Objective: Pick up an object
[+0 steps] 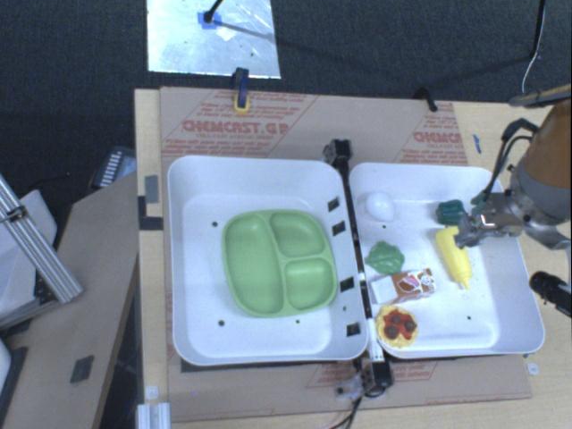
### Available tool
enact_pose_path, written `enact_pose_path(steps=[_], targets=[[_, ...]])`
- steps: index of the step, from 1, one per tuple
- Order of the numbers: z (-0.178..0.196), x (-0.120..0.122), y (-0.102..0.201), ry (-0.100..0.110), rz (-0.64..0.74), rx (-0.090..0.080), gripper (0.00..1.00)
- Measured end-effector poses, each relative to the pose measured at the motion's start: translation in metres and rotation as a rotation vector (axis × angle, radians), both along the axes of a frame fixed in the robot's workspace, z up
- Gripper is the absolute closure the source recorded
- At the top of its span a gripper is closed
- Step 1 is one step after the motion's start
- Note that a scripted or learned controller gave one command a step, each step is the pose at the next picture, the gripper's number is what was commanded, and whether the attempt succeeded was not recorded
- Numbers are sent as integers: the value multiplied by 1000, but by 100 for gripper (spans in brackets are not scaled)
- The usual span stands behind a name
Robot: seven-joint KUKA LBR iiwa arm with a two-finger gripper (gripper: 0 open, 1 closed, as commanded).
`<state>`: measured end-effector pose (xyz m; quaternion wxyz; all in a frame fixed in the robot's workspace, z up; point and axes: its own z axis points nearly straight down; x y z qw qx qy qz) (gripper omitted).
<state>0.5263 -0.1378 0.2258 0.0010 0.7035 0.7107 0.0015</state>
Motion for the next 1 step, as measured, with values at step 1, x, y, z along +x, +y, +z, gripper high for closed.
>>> enact_pose_path(steps=[1], targets=[[-9,22,55,1,0,1,100]])
